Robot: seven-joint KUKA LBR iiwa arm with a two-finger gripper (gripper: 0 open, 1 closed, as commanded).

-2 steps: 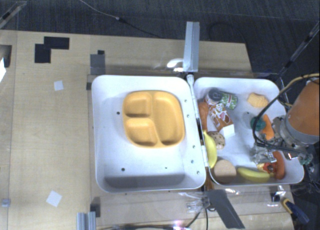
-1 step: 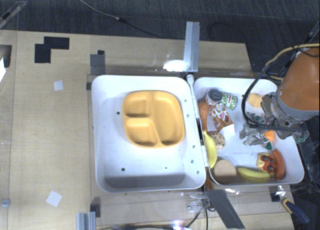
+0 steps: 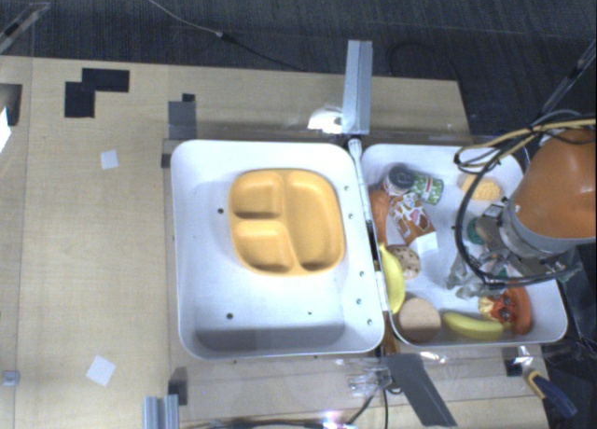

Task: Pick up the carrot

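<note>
My arm hangs over the right bin; the carrot lies left of my tool, long axis running up-down.

Both bins are white. The left one holds a mustard-yellow divided plate. In the right bin lie yellow bananas, an orange carrot, a tan roll and a green-and-white can. The arm's band at frame right is orange (its wrist grey). The bench is pale wood.

cam: fixed overhead | slanted down (arm enters right) | frames both bins
</note>
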